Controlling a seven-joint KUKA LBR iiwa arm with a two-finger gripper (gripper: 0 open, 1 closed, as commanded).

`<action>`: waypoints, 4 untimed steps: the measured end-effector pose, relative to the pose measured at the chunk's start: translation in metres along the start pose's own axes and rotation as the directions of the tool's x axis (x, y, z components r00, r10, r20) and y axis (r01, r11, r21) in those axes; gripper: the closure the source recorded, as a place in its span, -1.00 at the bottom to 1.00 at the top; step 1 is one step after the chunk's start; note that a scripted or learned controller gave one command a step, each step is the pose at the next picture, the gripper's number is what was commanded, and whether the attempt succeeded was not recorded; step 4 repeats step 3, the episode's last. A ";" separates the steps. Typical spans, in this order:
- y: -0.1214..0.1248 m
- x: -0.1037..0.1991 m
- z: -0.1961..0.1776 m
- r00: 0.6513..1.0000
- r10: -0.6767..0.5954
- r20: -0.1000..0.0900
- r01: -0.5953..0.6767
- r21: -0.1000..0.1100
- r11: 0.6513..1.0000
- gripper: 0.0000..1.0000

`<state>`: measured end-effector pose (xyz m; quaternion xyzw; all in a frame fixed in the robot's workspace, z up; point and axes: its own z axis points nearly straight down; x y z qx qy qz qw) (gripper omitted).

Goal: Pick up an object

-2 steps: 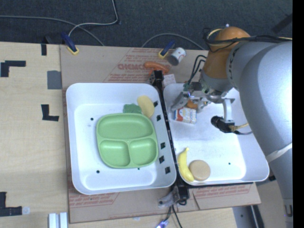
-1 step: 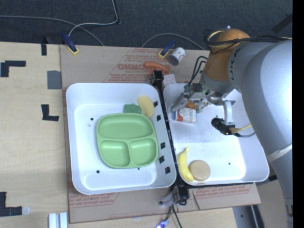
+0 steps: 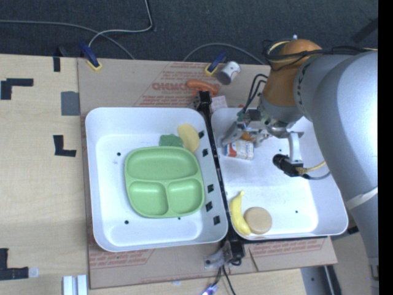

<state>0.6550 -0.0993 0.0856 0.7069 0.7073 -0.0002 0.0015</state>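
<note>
My gripper (image 3: 244, 134) is low over the far left part of the right bin (image 3: 307, 195), just above a small white pack with a red and orange label (image 3: 239, 150). The pack lies on the bin floor beside the divider between the bins. The gripper's body hides the pack's upper edge, and I cannot make out whether it touches the pack. A yellow banana (image 3: 236, 212) and a round tan bun (image 3: 258, 220) lie at the near left corner of the same bin.
The left bin (image 3: 107, 183) holds a green divided plate (image 3: 164, 182), with a pale yellow piece (image 3: 189, 137) and a small green piece (image 3: 171, 141) behind it. A black cable fitting (image 3: 288, 165) hangs beside the wrist. Clips and an orange item (image 3: 202, 85) lie on the cardboard behind the bins.
</note>
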 end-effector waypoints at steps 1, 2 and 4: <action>0.011 -0.007 0.001 1.000 0.001 -0.009 0.000 0.017 1.000 -1.00; -0.012 0.002 0.000 1.000 0.000 -0.001 0.000 0.001 1.000 -1.00; -0.012 0.003 -0.010 1.000 -0.001 -0.002 0.001 0.001 1.000 1.00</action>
